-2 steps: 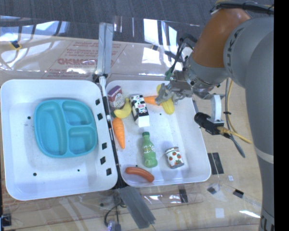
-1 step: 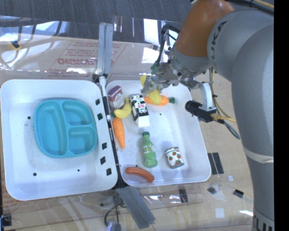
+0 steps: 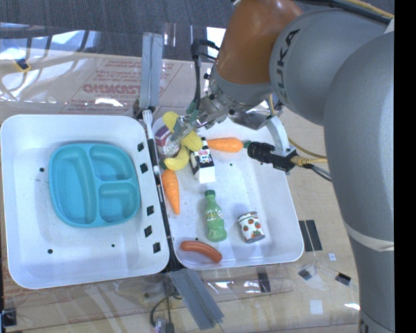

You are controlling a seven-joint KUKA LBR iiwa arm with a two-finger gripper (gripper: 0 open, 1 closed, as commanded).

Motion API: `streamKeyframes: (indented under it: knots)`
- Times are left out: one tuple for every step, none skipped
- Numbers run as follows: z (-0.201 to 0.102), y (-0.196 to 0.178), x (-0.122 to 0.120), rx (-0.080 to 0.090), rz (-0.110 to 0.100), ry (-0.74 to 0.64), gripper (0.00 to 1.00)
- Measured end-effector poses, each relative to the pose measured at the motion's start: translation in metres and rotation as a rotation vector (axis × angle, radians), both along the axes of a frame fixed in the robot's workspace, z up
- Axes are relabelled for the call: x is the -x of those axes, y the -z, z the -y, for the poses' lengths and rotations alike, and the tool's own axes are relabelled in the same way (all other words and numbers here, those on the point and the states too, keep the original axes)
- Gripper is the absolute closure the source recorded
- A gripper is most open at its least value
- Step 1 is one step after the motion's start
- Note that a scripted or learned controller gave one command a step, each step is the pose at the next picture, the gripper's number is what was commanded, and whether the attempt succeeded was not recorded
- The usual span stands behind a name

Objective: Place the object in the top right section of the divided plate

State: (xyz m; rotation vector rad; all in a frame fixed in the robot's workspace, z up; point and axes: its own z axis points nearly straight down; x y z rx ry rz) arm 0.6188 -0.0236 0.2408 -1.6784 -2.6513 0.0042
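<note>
The blue divided plate (image 3: 93, 184) lies in the left bin (image 3: 17, 214) with nothing in its sections. My gripper (image 3: 178, 127) is down in the far left corner of the right bin (image 3: 274, 186), right at a cluster of yellow toy pieces (image 3: 192, 141) and a dark purple item (image 3: 165, 140). The wrist hides the contact point, so I cannot see whether anything is held. Another yellow piece (image 3: 177, 162) lies just in front of the cluster.
Also in the right bin are an orange carrot (image 3: 170, 191) along the left wall, a second carrot (image 3: 225, 144), a small milk carton (image 3: 205, 165), a green bottle (image 3: 213, 217), a small can (image 3: 251, 227) and a sausage (image 3: 201, 251). The divider wall (image 3: 154, 186) separates the bins.
</note>
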Motion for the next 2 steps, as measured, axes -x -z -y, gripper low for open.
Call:
streamKeyframes:
  knots:
    - [-0.051,0.036,0.031,0.001,0.0,-0.043,1.0]
    - [-0.074,0.05,0.106,0.0,-0.001,-0.123,1.0]
